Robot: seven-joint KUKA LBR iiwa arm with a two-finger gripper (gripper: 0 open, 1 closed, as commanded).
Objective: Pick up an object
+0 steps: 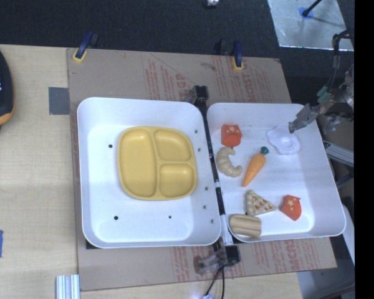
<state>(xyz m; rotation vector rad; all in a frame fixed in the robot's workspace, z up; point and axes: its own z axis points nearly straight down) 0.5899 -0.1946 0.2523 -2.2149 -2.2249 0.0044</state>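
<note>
Pincer hanging at right edge of frame, objects lying in right bin.

My pincer (297, 124) is hovering over the upper right corner of the right bin (318, 185); its state I cannot tell. Lying in that bin: carrot (254, 167) at centre, croissant (228, 161) just left of it, red piece (231, 135) above. Yellow tray (156, 162) is sitting in the left bin (100, 229).

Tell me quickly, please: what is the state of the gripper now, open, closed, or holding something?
Gripper: cannot be told; it sits at the right bin's far right corner, beside the clear plastic piece, with nothing seen held.
</note>
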